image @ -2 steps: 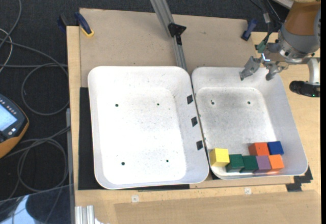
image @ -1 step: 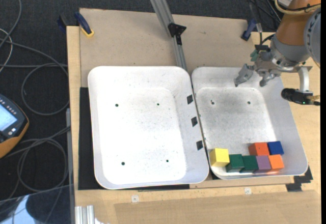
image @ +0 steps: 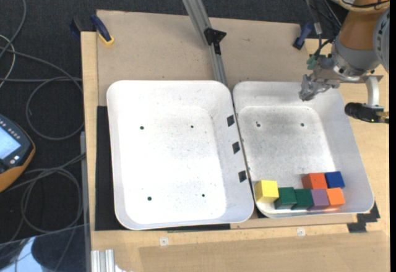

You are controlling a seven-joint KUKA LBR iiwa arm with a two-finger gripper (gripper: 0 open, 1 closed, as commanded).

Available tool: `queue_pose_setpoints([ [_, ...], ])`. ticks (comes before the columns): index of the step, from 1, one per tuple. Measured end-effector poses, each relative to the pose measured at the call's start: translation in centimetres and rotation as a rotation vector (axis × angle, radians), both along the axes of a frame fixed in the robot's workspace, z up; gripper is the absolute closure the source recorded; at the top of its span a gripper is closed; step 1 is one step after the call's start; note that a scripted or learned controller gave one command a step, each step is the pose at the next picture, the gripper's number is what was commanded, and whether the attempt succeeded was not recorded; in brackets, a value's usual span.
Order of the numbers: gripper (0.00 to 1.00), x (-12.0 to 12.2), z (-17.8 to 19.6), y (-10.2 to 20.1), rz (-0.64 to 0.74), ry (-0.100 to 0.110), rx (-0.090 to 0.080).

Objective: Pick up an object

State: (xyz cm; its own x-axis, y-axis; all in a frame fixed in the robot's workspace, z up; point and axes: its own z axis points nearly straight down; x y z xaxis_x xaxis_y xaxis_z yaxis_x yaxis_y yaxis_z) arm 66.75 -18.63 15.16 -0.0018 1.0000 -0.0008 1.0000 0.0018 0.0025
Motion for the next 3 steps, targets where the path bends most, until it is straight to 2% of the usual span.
queue_pose_setpoints([
  [2, 1.0, -0.1, 9.6, -0.6, 0.0, -0.006, -0.001],
  [3, 1.0, 0.0, 10.3, 4.5, 0.004, 0.001, 0.003],
])
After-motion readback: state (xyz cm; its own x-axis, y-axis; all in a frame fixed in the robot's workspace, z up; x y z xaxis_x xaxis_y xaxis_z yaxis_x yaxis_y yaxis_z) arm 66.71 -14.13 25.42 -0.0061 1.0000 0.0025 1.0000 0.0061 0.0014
